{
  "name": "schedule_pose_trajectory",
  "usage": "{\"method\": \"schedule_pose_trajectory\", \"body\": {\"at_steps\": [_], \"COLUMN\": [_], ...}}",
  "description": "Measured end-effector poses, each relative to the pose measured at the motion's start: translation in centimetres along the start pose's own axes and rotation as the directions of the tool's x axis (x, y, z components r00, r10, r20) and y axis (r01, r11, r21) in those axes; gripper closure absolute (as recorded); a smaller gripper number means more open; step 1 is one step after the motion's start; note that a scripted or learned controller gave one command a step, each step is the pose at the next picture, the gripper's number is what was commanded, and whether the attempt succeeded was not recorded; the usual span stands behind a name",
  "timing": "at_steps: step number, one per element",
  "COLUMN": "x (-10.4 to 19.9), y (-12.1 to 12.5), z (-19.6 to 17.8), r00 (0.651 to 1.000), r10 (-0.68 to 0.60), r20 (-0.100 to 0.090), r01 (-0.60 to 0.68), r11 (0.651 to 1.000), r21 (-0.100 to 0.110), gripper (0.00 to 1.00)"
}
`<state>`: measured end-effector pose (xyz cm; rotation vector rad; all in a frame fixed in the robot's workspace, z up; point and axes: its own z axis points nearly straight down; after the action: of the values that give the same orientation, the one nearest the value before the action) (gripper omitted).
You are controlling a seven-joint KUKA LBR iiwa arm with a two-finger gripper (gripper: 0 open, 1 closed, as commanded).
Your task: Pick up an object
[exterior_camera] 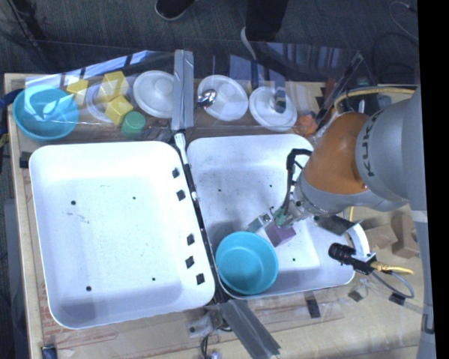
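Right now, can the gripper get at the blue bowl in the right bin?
Probably yes. The gripper sits low in the right bin, just beside the blue bowl, with a small purple object under it; the bowl's rim lies uncovered.

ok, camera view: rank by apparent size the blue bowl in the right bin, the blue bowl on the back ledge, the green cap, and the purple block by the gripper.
1-2. Blue bowl in the right bin and ledge bowl: look alike, not ranked.
3. Purple block.
4. Green cap, close to the block.

The grey arm (392,155) with its orange band (336,161) reaches in from the right, bent downward at the wrist. Its two-finger end effector (275,221) points low and leftward, its tip down in the right-hand bin.
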<state>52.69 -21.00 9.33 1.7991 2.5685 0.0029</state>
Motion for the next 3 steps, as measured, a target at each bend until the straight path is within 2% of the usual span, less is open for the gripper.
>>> {"method": "schedule_pose_trajectory", "body": {"at_steps": [1, 2, 3], "x": [-0.1, 4.1, 4.1], "y": [0.0, 4.2, 4.1], "z": [-1.0, -12.4, -12.4], "r00": [1.000, 1.000, 1.000], "r10": [-0.004, -0.022, -0.022], "r20": [0.000, -0.002, -0.003], "r01": [0.004, 0.022, 0.022], "r11": [1.000, 1.000, 1.000], "r21": [0.000, 0.003, 0.004], "gripper": [1.00, 1.00, 0.00]}}
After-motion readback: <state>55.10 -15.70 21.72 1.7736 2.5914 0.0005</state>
